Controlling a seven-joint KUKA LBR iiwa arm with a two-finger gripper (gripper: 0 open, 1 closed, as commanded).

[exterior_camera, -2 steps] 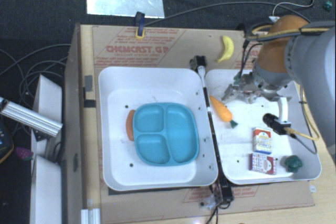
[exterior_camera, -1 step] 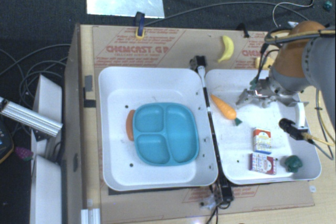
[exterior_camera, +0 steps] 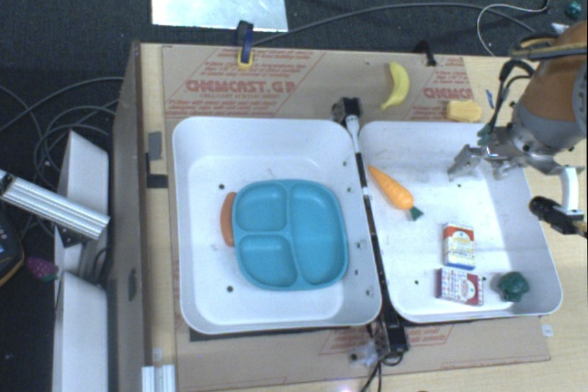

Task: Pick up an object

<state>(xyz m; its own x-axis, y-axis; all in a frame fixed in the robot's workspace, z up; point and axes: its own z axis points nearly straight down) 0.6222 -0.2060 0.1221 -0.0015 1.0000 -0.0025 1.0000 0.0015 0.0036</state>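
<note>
The right bin holds an orange carrot near its left wall. A red-and-white box lies in it too, with a second such box just below and a dark green lump in the front right corner. My gripper hangs over the back of this bin, right of the carrot, apart from every object. Its two metal fingers are spread open with nothing between them. The grey arm with its orange band comes in from the right.
The left bin holds a blue divided plate with an orange sausage-like piece at its left edge. Behind the bins, on the board, lie a yellow banana and a yellow block. Cables run along the back.
</note>
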